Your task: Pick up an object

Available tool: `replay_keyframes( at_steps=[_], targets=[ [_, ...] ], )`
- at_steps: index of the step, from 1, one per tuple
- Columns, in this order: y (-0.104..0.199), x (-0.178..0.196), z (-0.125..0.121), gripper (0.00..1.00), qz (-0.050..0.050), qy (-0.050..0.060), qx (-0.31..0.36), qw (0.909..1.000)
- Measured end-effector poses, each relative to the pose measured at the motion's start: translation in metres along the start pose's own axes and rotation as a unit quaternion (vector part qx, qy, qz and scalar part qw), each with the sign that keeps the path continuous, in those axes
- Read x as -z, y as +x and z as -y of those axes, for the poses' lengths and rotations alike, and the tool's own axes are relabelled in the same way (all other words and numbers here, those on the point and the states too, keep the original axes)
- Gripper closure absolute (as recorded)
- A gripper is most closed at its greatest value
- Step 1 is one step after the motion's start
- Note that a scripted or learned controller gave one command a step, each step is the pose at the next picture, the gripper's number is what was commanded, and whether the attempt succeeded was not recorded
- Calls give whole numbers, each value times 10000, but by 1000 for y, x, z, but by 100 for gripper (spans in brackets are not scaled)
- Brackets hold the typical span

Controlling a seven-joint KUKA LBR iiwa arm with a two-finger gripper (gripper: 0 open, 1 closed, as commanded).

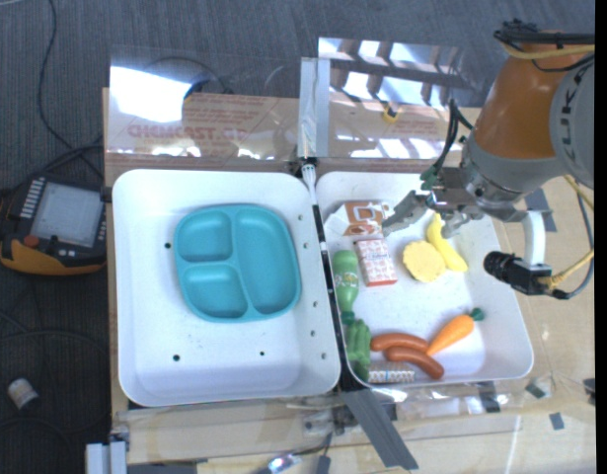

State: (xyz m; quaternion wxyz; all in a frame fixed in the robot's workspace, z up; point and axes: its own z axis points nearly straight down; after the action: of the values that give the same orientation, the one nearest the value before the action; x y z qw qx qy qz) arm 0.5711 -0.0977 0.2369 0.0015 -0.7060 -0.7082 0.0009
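Holding a teal tray (234,263), the left bin (145,363); fingers (407,208) spread open over the right bin (500,354).

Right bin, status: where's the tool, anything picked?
Tool open above right bin, nothing between fingers. Banana and yellow round piece just beneath. Carrot, sausages untouched.

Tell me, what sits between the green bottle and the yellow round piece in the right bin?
In the camera view, a small red-and-white packet lies between the green bottle and the yellow round piece.
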Motion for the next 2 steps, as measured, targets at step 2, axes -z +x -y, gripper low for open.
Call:
replay_keyframes(
  at_steps=[2],
  targets=[
    [-79, -143, -20, 0, -2, -11, 431, 9991]
  ],
)
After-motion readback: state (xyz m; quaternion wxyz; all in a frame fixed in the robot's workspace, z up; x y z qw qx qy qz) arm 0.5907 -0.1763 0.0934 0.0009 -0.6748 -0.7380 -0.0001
